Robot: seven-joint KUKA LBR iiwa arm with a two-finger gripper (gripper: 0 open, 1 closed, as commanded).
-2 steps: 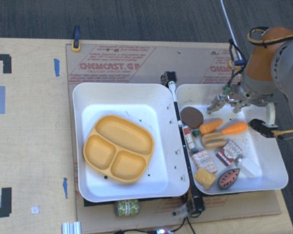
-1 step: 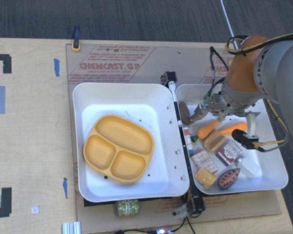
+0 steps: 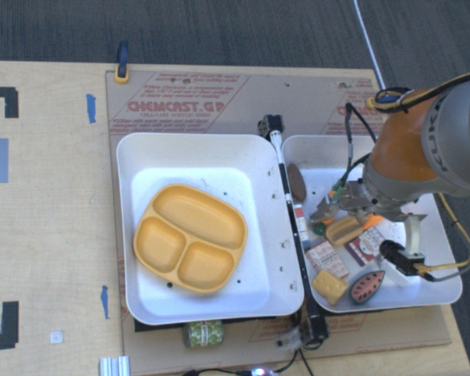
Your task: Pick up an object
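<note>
Two white bins side by side on bench. Left bin (image 3: pixel 141 159) w/ yellow divided plate (image 3: pixel 189 237) lying flat near its middle, three compartments, tilted diagonally. Right bin (image 3: pixel 321 149) taken as landmark: grey arm (image 3: pixel 423 143) w/ orange band reaching in from its right side, bent down over its centre. Gripper (image 3: pixel 341 206) low over bin's middle, just above the clutter; cannot tell how it stands, wrist body and cables blocking it. No obj. visibly between anything, so no hold claimed. Inside right bin: tan block (image 3: pixel 343 230) just under the gripper, touching or nearly touching it, can't say which. Brown oval obj. (image 3: pixel 297 182) near bin's left wall, upper part. Yellow cube-ish piece (image 3: pixel 330 286) at bin's lower left, close to front wall. Watermelon-slice toy (image 3: pixel 366 287) just right of that, near front wall. Red/white printed packets (image 3: pixel 327 257) btwn tan block and yellow piece; another red/white packet (image 3: pixel 370 241) right of tan block. Small orange bit (image 3: pixel 374 221) beside it. Outside, below left bin's front edge: green can (image 3: pixel 205 334) lying on its side. Blue clamp (image 3: pixel 122 59) at board's top-left corner, well away from right bin.
</note>
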